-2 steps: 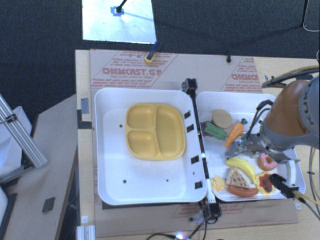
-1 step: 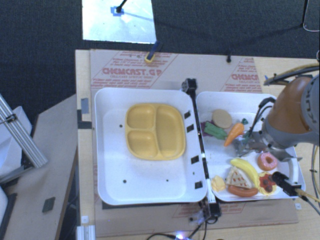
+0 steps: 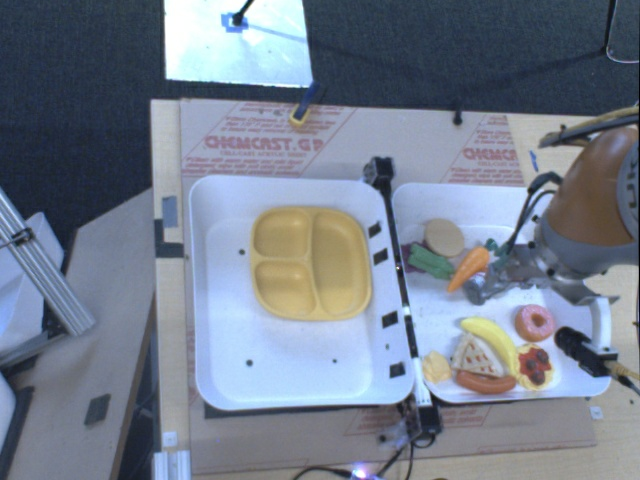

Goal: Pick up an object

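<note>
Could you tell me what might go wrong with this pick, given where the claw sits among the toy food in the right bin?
1. The claw sits low beside the carrot, with the green vegetable and the round brown piece close by; it could nudge these neighbours instead of gripping one.
2. The banana, waffle slice and donut lie just below it, so a sideways move may scatter them.

One fixed camera, seemingly high, looks slantwise down on both bins.
</note>
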